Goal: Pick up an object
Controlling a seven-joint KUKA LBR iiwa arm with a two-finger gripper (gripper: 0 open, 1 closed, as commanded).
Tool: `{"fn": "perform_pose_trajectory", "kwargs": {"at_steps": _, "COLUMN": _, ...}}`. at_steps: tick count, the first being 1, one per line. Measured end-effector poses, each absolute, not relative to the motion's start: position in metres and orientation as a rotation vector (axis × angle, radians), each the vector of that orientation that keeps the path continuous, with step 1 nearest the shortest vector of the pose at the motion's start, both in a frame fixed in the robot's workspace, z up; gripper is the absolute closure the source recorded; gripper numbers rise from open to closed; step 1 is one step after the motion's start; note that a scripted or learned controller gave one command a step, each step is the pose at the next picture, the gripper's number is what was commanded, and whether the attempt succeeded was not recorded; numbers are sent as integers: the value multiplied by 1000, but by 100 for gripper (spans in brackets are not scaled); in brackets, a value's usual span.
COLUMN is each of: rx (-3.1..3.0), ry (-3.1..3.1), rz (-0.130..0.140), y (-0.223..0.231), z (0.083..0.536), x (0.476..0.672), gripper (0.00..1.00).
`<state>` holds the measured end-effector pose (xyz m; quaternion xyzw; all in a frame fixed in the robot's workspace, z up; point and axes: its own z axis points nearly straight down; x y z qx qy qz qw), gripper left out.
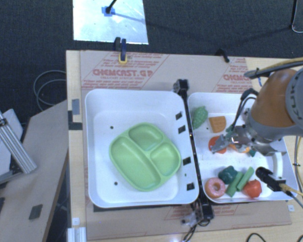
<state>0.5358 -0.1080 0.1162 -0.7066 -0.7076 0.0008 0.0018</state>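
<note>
The right bin (204,102) holds several toy foods. A pale green leafy piece (200,117) and an orange block (217,123) lie at its far left. A red piece (214,144) lies in the middle, partly hidden under my gripper (223,143), which sits low right over it. Near the front lie a dark green broccoli (227,174), a green stick (241,181), a pink donut (215,187) and a red tomato (252,187). Whether the gripper has hold of the red piece is not visible.
The left bin (98,110) holds a light green divided plate (144,156). A black divider with clips (188,135) runs between the bins. The arm's grey and orange body (278,105) covers the right bin's far right part.
</note>
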Motion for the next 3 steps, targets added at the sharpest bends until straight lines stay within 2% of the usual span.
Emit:
{"fn": "perform_pose_trajectory", "kwargs": {"at_steps": 1, "rx": -2219, "ry": -2221, "rz": 1, "y": -107, "z": 83, "x": 536, "gripper": 0}}
{"fn": "perform_pose_trajectory", "kwargs": {"at_steps": 2, "rx": -2221, "ry": -2223, "rz": -3, "y": -108, "z": 95, "x": 537, "gripper": 100}}
{"fn": "perform_pose_trajectory", "kwargs": {"at_steps": 3, "rx": -2221, "ry": -2226, "rz": -3, "y": -106, "z": 144, "x": 529, "gripper": 100}}
